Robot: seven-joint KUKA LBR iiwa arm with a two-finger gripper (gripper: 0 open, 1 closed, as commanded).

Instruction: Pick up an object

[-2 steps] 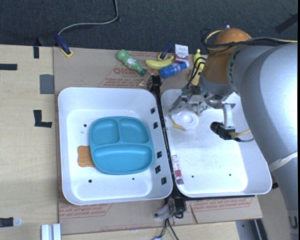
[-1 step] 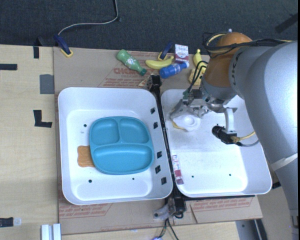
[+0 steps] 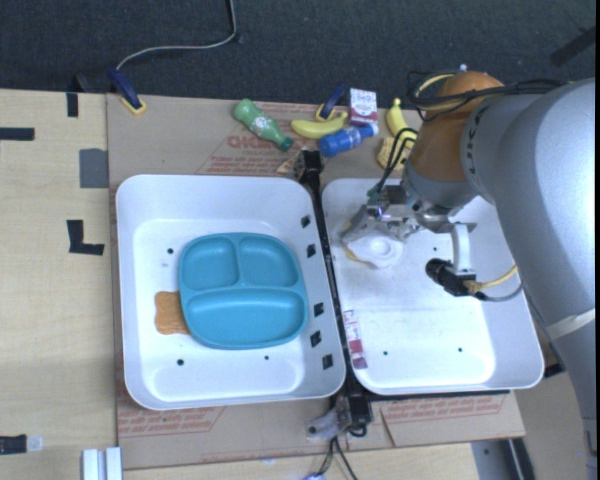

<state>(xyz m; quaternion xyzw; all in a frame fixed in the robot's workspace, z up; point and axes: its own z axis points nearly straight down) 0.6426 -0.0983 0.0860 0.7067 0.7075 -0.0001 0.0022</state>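
- Overhead, the camera view looks down on a pale wooden desk (image 3: 40, 288) with a cardboard sheet (image 3: 170, 138) under two white bins set side by side.
- The grey arm (image 3: 540, 178) reaches in from the right, its orange band (image 3: 445, 148) above the far side of the right bin (image 3: 460, 363).
- The jaws hang low over the far left part of the right bin; whether they are wide or narrow cannot be told from this angle.
- A white rounded object (image 3: 382, 253) lies on the floor of the right bin, just beside the jaws on the near side; whether they touch it cannot be told.
- A small red-and-white packet (image 3: 353, 336) lies against the left wall of the right bin, well apart from the jaws.
- The left bin (image 3: 145, 268) holds a blue divided plate (image 3: 243, 290), with a flat tan piece (image 3: 168, 313) partly tucked under its left edge.
- Behind the bins, on the cardboard, lie a green bottle (image 3: 261, 125), a banana (image 3: 317, 127), a blue bottle (image 3: 342, 141) and a small box (image 3: 363, 103), close together.
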